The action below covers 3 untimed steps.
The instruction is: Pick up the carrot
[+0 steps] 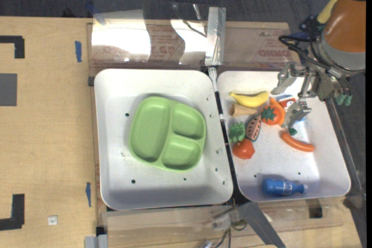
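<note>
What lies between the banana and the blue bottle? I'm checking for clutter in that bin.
In the camera view, between the banana and the blue bottle lie a watermelon slice, a red tomato and bare bin floor.

- Bright, even light is falling from above, washing out both white bins [110, 125].
- Strong glare is bouncing off the clear panel [151, 38] behind them.
- Shadows are staying soft and short.
- Fine detail is looking slightly soft throughout.

Orange carrot [297, 142], green plate [167, 133]
</note>
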### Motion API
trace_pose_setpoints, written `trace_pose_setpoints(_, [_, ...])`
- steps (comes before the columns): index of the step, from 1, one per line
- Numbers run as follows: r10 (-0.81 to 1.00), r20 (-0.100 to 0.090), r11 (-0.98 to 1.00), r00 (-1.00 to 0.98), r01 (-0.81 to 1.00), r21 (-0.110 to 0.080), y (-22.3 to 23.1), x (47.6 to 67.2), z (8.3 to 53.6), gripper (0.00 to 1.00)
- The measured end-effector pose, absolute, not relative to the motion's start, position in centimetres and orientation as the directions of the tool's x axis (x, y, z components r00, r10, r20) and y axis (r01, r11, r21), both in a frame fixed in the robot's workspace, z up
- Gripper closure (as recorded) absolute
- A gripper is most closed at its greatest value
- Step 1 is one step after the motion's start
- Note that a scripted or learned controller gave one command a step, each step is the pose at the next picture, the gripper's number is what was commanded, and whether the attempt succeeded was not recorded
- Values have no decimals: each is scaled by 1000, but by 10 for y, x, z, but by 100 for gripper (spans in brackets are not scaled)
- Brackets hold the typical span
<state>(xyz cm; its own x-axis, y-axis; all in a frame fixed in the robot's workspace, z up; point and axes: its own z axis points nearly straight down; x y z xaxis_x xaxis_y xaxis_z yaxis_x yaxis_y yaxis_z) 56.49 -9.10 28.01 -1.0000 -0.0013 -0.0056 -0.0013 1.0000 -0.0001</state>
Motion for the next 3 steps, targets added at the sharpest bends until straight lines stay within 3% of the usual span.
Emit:
trace_pose_setpoints(1, [-7,4,1000,-1000,-7,2,-128,615,194,0])
trace_pose_setpoints(2, [302,-3,953,-953,302,1,-157,622,96,0])
trace_pose_setpoints(3, [298,-8,955,-954,298,0,-157,637,88,0])
